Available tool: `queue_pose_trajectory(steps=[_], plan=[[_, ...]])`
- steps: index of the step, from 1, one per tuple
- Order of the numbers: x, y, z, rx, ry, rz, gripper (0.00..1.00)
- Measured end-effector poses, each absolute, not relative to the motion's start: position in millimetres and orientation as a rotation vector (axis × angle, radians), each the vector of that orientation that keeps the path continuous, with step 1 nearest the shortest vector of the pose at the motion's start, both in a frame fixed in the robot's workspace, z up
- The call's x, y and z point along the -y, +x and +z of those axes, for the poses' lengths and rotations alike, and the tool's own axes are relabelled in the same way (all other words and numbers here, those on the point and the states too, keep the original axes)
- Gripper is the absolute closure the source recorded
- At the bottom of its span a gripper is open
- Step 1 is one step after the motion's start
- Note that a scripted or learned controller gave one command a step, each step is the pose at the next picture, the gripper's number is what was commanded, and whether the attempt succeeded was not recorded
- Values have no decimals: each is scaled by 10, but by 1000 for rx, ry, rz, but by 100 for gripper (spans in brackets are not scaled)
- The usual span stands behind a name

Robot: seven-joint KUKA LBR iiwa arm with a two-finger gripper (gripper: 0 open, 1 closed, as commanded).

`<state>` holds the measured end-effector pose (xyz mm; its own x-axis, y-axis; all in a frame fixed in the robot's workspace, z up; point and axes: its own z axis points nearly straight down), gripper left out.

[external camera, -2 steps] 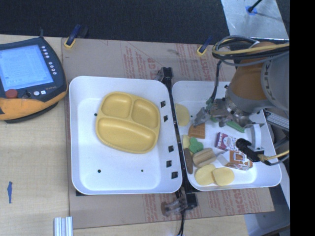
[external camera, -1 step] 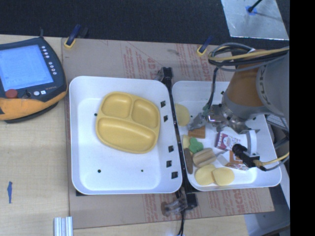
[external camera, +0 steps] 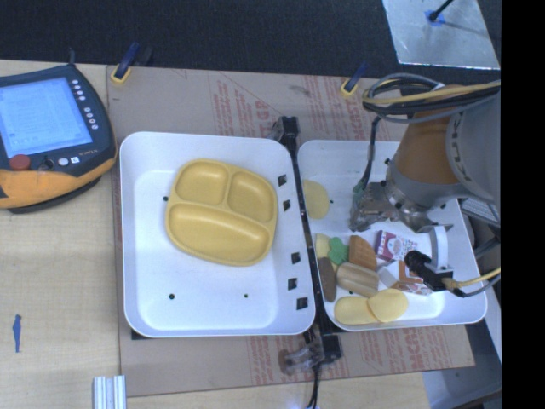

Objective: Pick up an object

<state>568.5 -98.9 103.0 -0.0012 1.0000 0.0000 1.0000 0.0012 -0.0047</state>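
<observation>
Nearest the camera, along the right bin's front wall: two pale yellow discs, then a wooden cylinder, a green piece and a small red-and-white carton. Farther back, the gripper hangs low over this clutter, finger state impossible to tell. Left bin: one yellow divided plate.

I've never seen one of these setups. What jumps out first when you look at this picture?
Probably the yellow divided plate, lying alone in the left white bin. Next, the big grey arm with its orange band reaching in from the right, with its tool low over the right bin. That bin holds a jumble of small toy foods crowded toward its near side.
</observation>
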Motion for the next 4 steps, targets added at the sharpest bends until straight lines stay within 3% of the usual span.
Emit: queue_pose_trajectory(steps=[1, 2, 3, 4], plan=[[989, 5683, 1025, 2220, -2217, 7, 0], [1182, 5256, 909, 2219, -2216, 9, 0], [1180, 5281, 1025, 2224, -2216, 4, 100], [1179, 5280, 1020, 2225, -2215, 5, 0]])
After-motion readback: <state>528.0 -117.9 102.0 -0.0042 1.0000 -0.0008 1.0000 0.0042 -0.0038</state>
